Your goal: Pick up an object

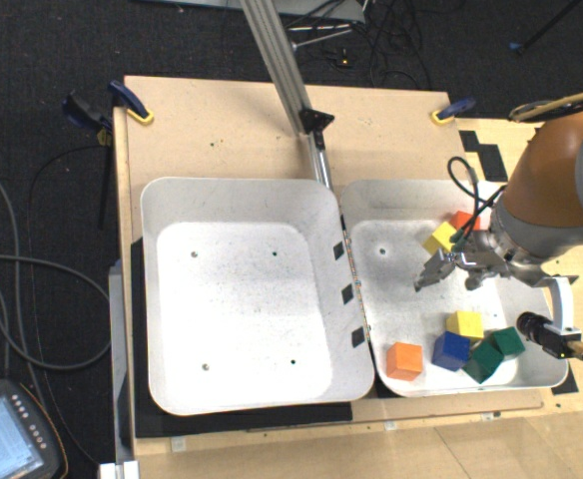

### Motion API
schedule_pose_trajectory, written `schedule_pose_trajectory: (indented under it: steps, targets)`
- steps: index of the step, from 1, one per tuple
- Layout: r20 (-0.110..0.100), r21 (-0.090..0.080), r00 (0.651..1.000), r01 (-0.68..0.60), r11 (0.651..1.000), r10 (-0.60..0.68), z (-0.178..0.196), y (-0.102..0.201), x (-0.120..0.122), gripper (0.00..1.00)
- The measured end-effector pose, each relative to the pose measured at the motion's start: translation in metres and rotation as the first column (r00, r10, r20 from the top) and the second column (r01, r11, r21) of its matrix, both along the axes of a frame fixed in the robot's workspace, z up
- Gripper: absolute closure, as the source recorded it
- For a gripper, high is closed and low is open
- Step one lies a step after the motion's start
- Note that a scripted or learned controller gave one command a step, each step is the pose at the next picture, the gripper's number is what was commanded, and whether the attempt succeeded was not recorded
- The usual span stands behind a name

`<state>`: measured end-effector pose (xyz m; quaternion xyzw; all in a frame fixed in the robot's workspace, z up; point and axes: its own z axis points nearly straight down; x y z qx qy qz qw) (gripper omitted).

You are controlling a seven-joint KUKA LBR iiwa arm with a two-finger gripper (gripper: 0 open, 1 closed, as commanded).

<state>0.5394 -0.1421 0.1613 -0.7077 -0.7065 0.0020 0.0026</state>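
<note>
Camera view, left to right: you've got the orange block (404, 360) low in the right bin (371, 218), then the gripper (451, 269) hovering, fingers spread, nothing between them. The yellow block (441, 238) sits just up-left of it, nearest; the blue block (451, 351) lies well below.

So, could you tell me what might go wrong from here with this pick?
1. The gripper hangs over bare bin floor, beside the yellow block; closing here would likely catch nothing.
2. The blue block, green block and a second yellow block sit packed together, so a grasp there could jam or shove neighbours against the right bin wall.
</note>
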Motion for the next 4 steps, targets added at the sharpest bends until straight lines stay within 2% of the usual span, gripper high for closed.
schedule_pose_trajectory:
  steps: [1,2,4]
  targets:
    - [-0.001,0.001,1.0,-0.001,1.0,0.001,-0.064,0.001,-0.004,0.0]
    - [0.008,-0.002,1.0,0.0,1.0,0.0,-0.05,0.0,-0.001,1.0]
    - [0.014,-0.003,1.0,-0.005,1.0,0.006,0.074,-0.003,0.008,1.0]
